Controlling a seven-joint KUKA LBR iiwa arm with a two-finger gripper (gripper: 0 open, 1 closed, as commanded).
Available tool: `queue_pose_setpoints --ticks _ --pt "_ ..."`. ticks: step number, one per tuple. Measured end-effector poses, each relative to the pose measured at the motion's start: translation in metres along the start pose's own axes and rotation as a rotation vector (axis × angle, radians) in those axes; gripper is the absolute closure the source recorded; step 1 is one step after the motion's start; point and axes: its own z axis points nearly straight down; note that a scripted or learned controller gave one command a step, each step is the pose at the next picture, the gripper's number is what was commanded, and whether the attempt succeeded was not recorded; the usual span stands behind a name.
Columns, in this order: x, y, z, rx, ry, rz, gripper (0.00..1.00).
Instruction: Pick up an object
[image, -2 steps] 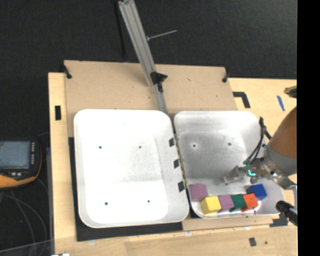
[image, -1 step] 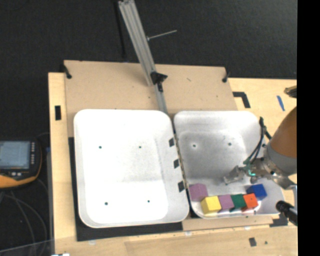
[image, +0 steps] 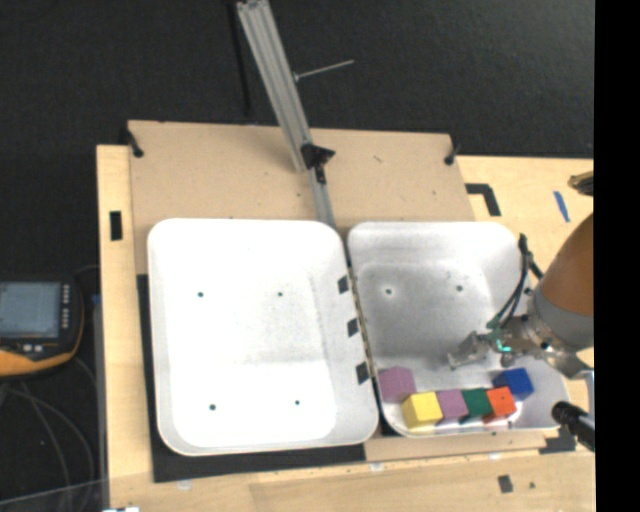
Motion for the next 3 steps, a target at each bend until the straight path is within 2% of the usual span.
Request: queue_pose_setpoints --ticks 3 --pt "0.0 0.0 0.0 0.0 0.0 0.001 0.0"
